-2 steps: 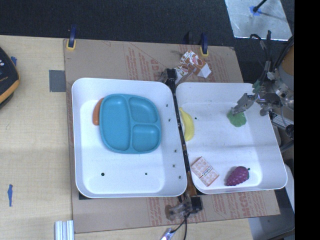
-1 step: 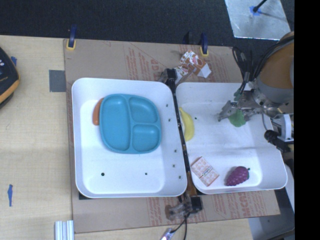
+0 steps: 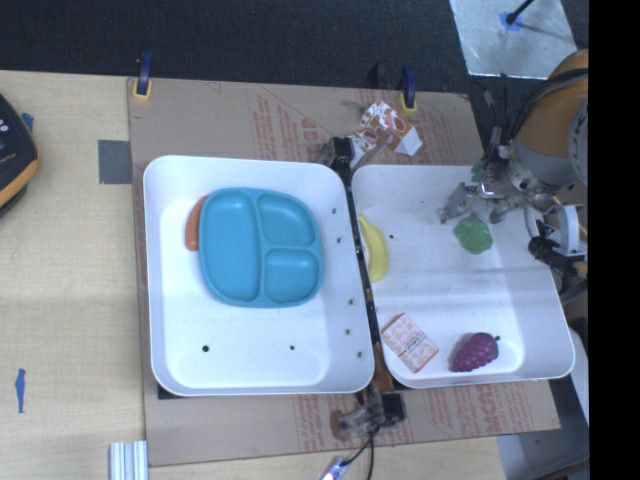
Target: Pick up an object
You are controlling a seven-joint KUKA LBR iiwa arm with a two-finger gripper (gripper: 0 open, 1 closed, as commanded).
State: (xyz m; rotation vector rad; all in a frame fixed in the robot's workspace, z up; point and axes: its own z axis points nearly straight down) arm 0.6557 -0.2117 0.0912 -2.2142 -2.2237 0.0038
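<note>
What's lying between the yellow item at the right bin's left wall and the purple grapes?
Camera view: a small patterned packet lies between the yellow item and purple grapes.

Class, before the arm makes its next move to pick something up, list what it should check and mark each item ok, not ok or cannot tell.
1. Gripper is over the right bin: ok.
2. Green object lies just below the gripper, uncovered: ok.
3. Green object held between the fingers: cannot tell.
4. Purple grapes and small box lie well away from the gripper: ok.
5. Yellow banana sits against the bin's left wall, awkward to grasp: not ok.
</note>
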